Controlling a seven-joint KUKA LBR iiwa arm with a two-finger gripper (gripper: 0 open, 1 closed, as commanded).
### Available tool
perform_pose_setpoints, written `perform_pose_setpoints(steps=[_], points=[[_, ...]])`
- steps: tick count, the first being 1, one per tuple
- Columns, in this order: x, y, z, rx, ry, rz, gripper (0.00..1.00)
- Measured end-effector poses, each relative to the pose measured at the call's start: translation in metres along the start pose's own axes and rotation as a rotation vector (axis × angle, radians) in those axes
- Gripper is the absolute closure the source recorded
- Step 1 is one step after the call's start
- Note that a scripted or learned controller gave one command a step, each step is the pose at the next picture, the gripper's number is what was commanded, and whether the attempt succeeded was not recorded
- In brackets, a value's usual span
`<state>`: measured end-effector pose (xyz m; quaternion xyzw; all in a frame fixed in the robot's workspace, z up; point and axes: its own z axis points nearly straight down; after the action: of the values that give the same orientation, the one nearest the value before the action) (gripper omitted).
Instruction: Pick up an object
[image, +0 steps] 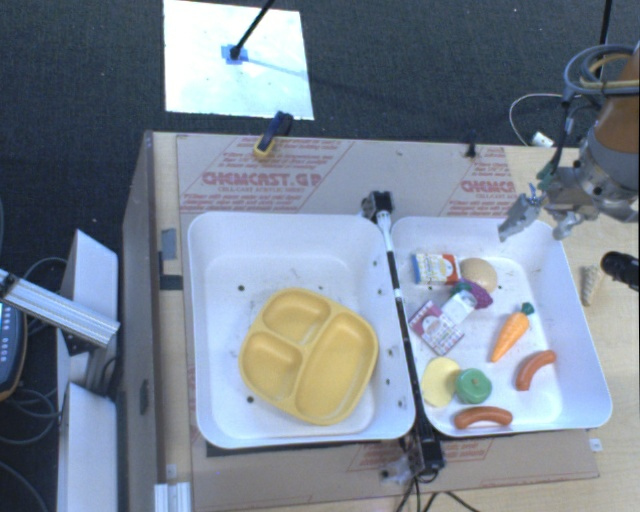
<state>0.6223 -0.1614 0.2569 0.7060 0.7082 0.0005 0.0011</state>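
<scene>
My gripper (540, 217) hangs above the far edge of the right bin (590, 380), its two fingers spread open with nothing between them. Below and left of it in that bin lie a small white-and-red packet (434, 267), a beige egg-like thing (479, 271), a purple-and-white packet (462, 299) and a pink-edged card (432, 326). Toward the bin's near side lie an orange carrot (509, 335), a red sausage (535, 369), a second sausage (483, 418), a yellow round piece (439, 381) and a green round piece (474, 385).
The left bin (215, 300) holds a yellow divided plate (310, 355). A black bar (396, 300) runs between the two bins. A yellow-and-black clamp (270, 137) sits on the board's far edge. Cables (530, 110) hang near the arm at upper right.
</scene>
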Motion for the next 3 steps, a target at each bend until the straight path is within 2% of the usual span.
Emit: perform_pose_setpoints(steps=[1, 2, 3], points=[[-0.001, 0.011, 0.165, -0.006, -0.002, 0.001, 0.00], [-0.001, 0.013, 0.153, -0.012, -0.002, 0.000, 1.00], [-0.001, 0.013, 0.154, -0.011, -0.001, 0.000, 0.00]])
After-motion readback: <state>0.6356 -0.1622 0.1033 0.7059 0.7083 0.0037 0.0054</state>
